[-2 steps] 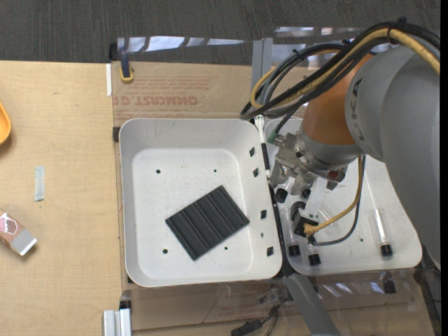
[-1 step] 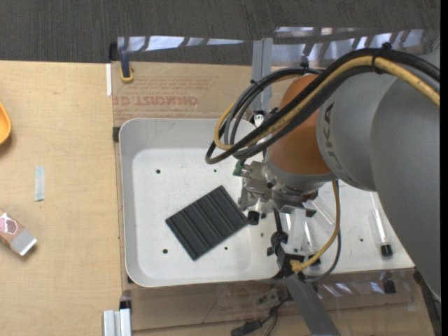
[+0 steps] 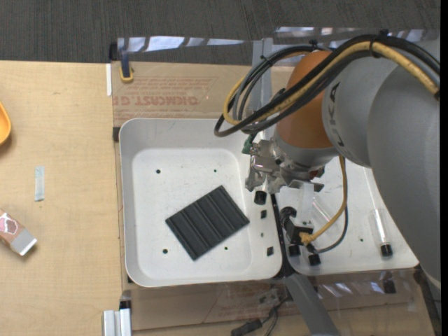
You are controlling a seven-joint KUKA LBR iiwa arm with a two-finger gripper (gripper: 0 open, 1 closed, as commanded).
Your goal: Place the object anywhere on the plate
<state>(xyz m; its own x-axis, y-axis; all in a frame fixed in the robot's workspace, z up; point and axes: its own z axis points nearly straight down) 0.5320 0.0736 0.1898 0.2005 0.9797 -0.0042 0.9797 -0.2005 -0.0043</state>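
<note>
A dark ribbed rectangular plate (image 3: 207, 222) lies tilted on the floor of the left white bin (image 3: 140, 152). The gripper (image 3: 269, 187) hangs over the divide between this and the right bin (image 3: 364, 247); whether it grips anything cannot be told.

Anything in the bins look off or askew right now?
The dark ribbed plate in the left bin lies skewed to the bin's walls. In the right bin, a clear tube lies loose. Nothing looks spilled or broken.
</note>
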